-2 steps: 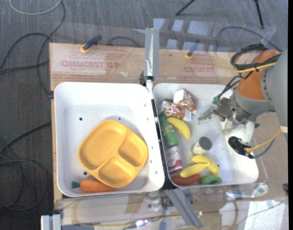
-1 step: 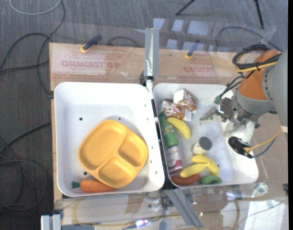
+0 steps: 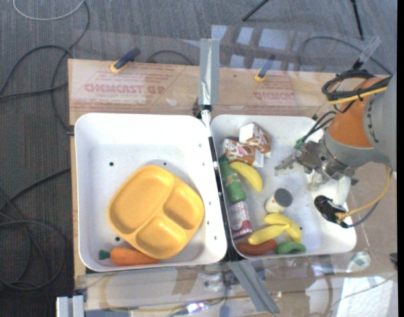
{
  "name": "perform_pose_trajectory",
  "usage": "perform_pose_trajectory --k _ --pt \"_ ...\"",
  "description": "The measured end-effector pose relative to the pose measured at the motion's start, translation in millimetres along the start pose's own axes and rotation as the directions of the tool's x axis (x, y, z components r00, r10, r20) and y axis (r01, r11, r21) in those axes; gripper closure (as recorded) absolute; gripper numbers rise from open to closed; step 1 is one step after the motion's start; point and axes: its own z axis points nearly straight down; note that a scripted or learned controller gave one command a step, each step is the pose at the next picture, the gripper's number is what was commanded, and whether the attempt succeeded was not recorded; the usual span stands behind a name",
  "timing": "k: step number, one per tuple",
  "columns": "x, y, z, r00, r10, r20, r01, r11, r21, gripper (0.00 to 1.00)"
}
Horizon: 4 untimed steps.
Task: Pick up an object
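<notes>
My gripper (image 3: 289, 154) hangs over the right part of the right bin (image 3: 334, 240), its two fingers spread and pointing left with nothing between them, so it is open. To its left lie two small cartons (image 3: 254, 137) and a yellow banana (image 3: 249, 175). Below it sits a grey disc (image 3: 282, 197). Along the bin's left wall lie a green bottle (image 3: 234, 184) and a red-labelled bottle (image 3: 239, 218). Near the front edge are a second banana (image 3: 284, 224), a red pepper (image 3: 257, 247) and a green piece (image 3: 292, 247).
The left bin (image 3: 103, 144) holds a yellow divided plate (image 3: 157, 210) and a carrot (image 3: 128, 257) at its front. The arm's orange band (image 3: 350, 128) and loose cables (image 3: 333, 211) hang over the right bin's right edge.
</notes>
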Motion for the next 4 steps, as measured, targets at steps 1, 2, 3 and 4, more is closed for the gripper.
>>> perform_pose_trajectory --k 1,2,3,4 --pt "-4 -4 -1 1.000 0.003 0.008 -0.003 1.000 0.016 1.00" --pt "12 26 5 0.994 0.113 0.015 -0.113 0.993 0.017 1.00" --pt "70 5 4 0.985 0.170 0.014 -0.170 0.985 0.006 1.00" --pt "150 15 -99 0.985 0.169 0.022 -0.170 0.985 0.026 1.00"
